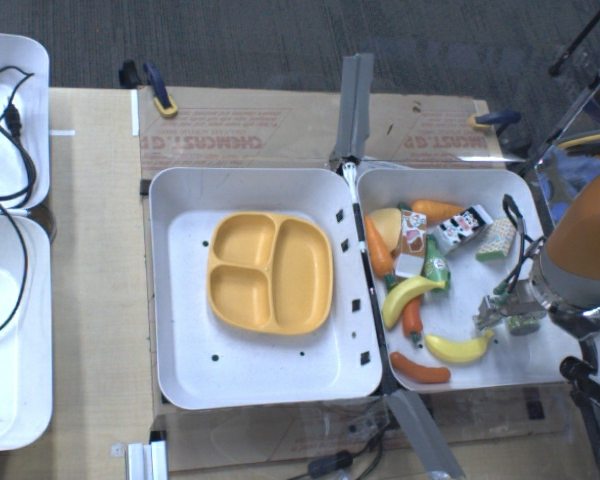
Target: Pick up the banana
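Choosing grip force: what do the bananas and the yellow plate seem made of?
Both bananas look like moulded plastic toys: even yellow, smooth with a slight sheen. The plate looks like matte hard plastic, one uniform colour with moulded dividers. Neither can be confirmed by sight alone.

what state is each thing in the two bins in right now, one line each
yellow divided plate: upright in the left bin, compartments bare
banana: lying flat in the right bin, beside the gripper, not held
second banana: lying on other toy food
red sausage: lying flat near the front wall
milk carton: tipped on its side
carrot: lying along the divider
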Motion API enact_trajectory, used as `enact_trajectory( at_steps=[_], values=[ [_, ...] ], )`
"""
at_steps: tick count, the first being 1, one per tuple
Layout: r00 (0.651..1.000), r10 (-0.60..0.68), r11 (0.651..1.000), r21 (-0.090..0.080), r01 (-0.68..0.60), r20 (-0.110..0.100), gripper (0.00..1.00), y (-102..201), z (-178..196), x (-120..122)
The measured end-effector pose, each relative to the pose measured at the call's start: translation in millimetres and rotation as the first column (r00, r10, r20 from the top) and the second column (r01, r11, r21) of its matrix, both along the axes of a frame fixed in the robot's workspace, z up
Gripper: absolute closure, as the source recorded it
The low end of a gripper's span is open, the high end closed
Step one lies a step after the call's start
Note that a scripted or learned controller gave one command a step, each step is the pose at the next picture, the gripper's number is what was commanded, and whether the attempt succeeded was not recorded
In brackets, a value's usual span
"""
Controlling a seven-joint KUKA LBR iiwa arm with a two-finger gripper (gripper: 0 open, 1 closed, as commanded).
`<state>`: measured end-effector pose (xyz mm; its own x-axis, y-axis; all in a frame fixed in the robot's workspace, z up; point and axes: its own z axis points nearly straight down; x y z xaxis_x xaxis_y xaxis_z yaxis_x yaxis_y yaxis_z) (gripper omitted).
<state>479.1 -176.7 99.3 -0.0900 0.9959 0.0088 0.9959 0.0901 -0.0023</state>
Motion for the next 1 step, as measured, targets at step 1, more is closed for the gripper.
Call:
enact_trajectory(
  at_steps=[1],
  values=[
    [1.000,0.008,1.000,0.010,-0.007,-0.005,0.00,5.8,-0.6,0.4]
  ],
)
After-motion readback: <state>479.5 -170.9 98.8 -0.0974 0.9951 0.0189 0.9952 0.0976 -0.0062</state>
